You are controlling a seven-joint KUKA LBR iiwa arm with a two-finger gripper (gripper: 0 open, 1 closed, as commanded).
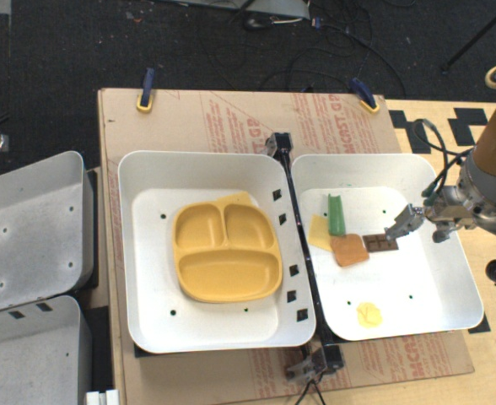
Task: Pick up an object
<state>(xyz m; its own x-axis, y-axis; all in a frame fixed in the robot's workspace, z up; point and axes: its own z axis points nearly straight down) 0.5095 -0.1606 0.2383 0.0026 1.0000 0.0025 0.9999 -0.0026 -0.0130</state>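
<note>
At the near side of the right bin (463,298) lies a small pale yellow lump (368,314) with a soft, rounded outline. Farther in sit an orange wedge (350,250), a flat pale yellow slice (319,233) and an upright-lying green bar (336,213), clustered together. A small dark brown block (380,244) rests just beside the wedge, and the gripper (400,227) reaches down at its right end; whether it is open or closed I cannot tell. The left bin (147,251) holds a yellow divided plate (228,251).
</note>
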